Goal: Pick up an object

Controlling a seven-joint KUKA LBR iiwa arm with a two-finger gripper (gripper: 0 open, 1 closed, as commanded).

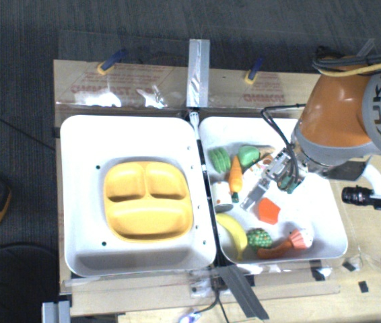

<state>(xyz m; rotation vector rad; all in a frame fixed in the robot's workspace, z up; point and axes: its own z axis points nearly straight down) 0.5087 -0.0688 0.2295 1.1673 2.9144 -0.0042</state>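
The gripper (pixel 252 195) (over the right bin (pixel 325 227)) hangs beside the carrot (pixel 235 170); grip state unclear.

Arm (pixel 342 123) cut off at the right edge, back of the right bin (pixel 244 128) hidden under it, gripper (pixel 252 195) fingers too blurry to tell

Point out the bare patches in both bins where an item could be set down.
Left bin: white floor rings the yellow tray, widest along its far side. Right bin: bare floor right of the orange block. Crowded along the divider, among carrot, banana and green pieces.
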